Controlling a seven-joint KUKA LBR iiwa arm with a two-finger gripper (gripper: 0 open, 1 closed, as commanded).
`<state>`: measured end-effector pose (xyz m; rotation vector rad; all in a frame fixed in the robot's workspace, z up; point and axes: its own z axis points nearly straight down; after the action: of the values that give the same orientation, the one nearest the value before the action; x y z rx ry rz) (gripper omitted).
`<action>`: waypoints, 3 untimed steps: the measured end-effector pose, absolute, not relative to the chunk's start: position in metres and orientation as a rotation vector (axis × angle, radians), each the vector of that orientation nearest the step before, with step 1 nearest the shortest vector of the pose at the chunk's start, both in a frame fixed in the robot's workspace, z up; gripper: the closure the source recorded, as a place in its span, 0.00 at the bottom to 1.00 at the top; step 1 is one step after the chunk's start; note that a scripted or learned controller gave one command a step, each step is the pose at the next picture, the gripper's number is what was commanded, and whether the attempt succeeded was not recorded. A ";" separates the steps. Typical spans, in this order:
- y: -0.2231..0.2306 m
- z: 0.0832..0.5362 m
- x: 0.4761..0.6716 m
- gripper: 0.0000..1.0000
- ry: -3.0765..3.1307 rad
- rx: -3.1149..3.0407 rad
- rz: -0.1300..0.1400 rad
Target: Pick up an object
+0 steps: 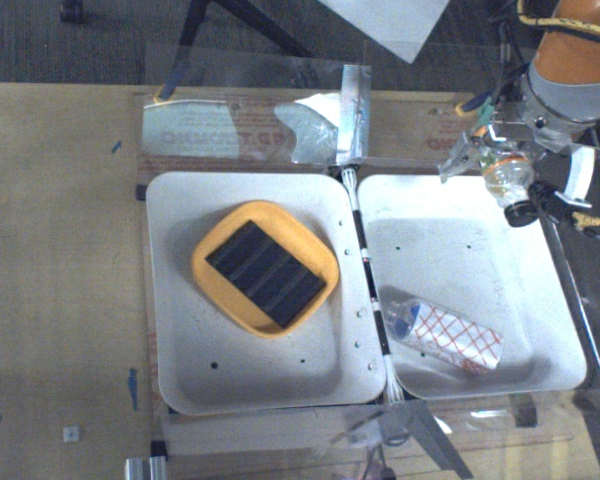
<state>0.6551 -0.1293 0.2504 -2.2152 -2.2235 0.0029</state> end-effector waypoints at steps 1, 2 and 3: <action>-0.114 0.166 0.567 0.00 -2.275 -2.165 0.002; -0.114 0.166 0.567 0.00 -2.275 -2.166 0.001; -0.171 0.145 0.595 0.00 -2.240 -2.206 0.000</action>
<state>0.5948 -0.1712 0.1452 -2.2055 -2.2398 0.0001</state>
